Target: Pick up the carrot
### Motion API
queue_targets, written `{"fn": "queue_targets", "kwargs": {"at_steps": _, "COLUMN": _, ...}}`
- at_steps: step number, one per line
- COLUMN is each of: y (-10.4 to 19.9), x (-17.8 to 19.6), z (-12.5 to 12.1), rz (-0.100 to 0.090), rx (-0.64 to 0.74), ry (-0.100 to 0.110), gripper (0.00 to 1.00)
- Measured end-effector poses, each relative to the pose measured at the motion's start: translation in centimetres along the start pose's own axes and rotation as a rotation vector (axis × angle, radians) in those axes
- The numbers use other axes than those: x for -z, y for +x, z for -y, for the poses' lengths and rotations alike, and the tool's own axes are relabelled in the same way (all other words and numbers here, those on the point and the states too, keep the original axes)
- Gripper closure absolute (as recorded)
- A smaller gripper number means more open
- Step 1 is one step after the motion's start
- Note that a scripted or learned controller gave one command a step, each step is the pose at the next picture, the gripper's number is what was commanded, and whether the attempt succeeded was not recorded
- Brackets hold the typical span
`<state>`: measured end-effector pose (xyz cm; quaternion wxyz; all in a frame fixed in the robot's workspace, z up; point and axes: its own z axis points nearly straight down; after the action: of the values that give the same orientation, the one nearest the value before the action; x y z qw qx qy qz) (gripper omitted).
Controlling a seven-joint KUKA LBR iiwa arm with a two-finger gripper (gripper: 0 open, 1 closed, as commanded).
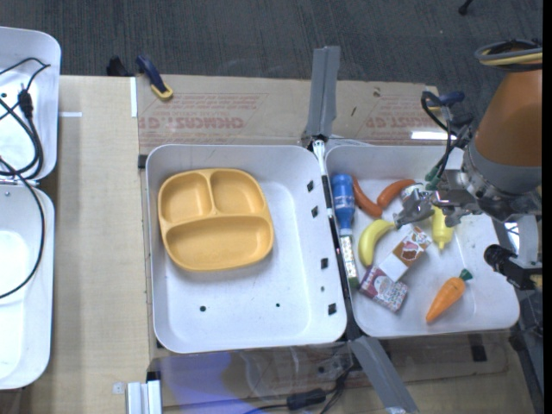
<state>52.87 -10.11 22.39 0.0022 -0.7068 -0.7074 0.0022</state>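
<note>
Carrot [446, 298] lay untouched near the front edge of the right bin [483, 317], well apart from the gripper [417, 207] hovering over mid-bin clutter; whether its fingers were apart or together I could not tell; pick not yet begun.

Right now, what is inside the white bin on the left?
The left bin holds a yellow divided plate with three compartments and no food in them. Whatever lies under the plate is covered.
</note>
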Motion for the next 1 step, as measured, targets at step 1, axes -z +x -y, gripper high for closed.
{"fn": "queue_targets", "kwargs": {"at_steps": 1, "y": -7.58, "x": -6.47, "z": 5.09, "rz": 0.0, "rx": 0.102, "ry": -0.003, "gripper": 0.0}}
